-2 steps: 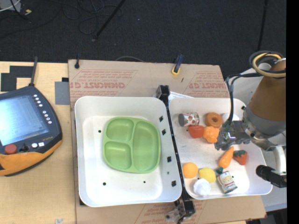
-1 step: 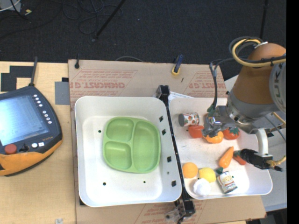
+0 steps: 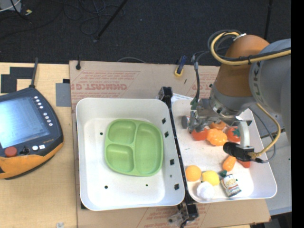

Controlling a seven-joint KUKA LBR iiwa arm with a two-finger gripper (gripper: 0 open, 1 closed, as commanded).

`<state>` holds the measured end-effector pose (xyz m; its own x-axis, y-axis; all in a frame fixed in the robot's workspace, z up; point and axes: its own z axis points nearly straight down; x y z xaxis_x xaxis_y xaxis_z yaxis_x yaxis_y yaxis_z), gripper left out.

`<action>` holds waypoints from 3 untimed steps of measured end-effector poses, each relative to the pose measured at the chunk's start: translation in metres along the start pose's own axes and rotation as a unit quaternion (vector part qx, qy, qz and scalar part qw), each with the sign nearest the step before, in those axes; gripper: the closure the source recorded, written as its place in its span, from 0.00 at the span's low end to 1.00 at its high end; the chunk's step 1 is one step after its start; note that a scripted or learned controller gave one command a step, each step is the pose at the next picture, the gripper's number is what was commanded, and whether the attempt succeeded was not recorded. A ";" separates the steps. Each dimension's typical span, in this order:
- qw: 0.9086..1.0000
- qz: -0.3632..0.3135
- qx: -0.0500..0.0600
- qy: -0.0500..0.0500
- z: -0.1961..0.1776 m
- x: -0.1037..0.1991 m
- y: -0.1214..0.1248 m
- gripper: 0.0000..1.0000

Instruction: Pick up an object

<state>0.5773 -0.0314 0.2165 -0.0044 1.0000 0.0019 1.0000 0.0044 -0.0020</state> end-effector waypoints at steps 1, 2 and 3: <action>1.000 0.002 0.000 -0.001 -0.019 0.006 0.001 1.00; 1.000 0.002 0.002 -0.001 -0.001 0.001 -0.003 1.00; 1.000 0.002 0.000 -0.001 -0.008 0.007 0.009 1.00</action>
<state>0.5867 -0.0246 0.2247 0.0002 1.0000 0.0001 1.0000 -0.0002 -0.0018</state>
